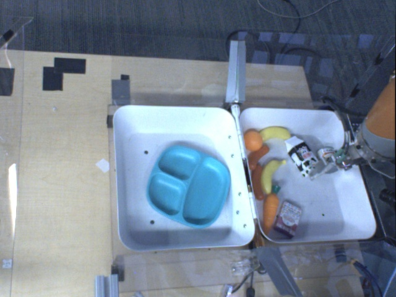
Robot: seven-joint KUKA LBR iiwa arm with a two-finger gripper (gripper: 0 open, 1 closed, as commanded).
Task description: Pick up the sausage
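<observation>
Gripper (323,163) in right bin, sausage (255,161) leftward

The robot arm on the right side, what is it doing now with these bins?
The arm reaches into the right bin to pick up the sausage, which lies along that bin's left wall among an orange, two bananas and a carrot. The gripper hangs further right, beside a small black-and-white carton, apart from the sausage. The left bin holds a blue divided plate.

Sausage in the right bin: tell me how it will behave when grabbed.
The sausage looks smooth and rounded, so it may slip or roll. It lies wedged between the bin wall and a banana, likely crowding the gripper.
</observation>
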